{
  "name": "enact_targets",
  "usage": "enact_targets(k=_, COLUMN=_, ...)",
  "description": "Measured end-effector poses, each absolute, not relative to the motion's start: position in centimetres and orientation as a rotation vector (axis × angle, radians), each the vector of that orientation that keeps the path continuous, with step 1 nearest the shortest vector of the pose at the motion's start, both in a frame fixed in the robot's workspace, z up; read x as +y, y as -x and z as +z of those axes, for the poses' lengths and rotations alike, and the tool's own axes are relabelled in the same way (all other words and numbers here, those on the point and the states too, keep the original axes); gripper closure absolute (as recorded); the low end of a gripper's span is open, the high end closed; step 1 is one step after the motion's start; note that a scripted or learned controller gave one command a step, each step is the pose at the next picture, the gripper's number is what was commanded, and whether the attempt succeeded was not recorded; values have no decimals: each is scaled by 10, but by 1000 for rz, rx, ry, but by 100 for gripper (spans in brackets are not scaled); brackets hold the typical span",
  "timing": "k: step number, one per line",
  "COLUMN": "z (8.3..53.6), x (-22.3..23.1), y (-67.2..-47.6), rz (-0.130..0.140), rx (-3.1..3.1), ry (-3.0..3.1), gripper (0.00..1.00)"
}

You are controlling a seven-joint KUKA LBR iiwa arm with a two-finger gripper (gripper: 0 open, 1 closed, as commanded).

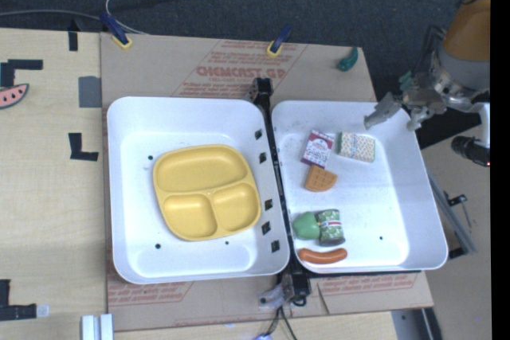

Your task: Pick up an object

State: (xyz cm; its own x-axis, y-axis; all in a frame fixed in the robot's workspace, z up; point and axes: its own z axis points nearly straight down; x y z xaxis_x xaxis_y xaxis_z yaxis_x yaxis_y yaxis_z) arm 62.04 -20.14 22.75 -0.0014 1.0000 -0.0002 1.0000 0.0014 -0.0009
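Note:
The right bin [414, 195] holds several small items. A red and white packet [319, 148] and a pale checkered packet [356, 146] lie near its back. An orange wedge [319, 180] sits just in front of them. Toward the front are a green lump [305, 225], a green can [330, 227] and a sausage [322, 255]. My gripper [396, 117] hangs over the bin's back right corner, to the right of the pale packet. It is open, with nothing between its fingers.
The left bin [127, 171] holds a yellow divided plate [207, 191]. Black clips [268, 171] run along the seam between the bins. A teal object [347, 59] lies on the cardboard behind the right bin, and cables cross the dark floor at the back.

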Motion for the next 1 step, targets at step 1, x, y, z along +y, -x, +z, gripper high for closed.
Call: enact_targets(k=1, z=97, x=-141, y=-613, rz=-3, rx=-2224, ry=2219, gripper=0)
